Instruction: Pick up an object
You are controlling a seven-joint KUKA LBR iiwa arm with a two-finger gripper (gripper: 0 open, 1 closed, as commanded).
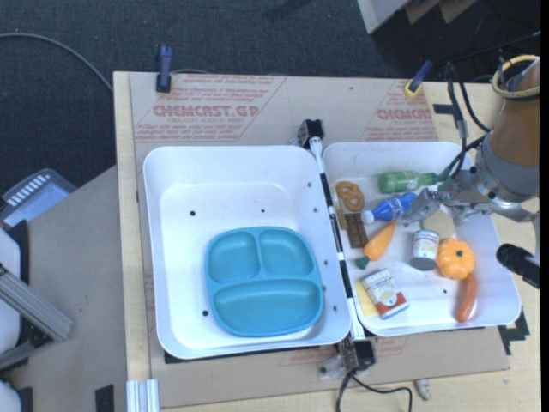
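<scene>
- Camera view from above, at a slant, onto a tabletop covered by a brown sheet and carrying two shallow white bins side by side.
- Left bin holds a blue divided plate with three compartments, lying flat toward the bin's near side.
- Right bin holds the small objects to choose from: a green bottle, a pretzel, a blue bottle, a brown chocolate bar, an orange carrot, a small can, an orange pumpkin, a sausage and a small printed box.
- Robot arm, grey with an orange band, reaches in from the right; its tool sits low over the far middle of the right bin, just beside the blue bottle's right end and above the can.
- Whether the tool is open or closed cannot be told; nothing can be made out in its grip.
- Progress, as a judgement: nothing looks lifted; every object appears to lie on the bin floor, so the grasp and the lift are left to do. The blue bottle looks the likeliest target.
- Readable writing: red print on the brown sheet reads "CHEMCAST GP", once behind each bin. The can's and box's labels are too small to read.
</scene>
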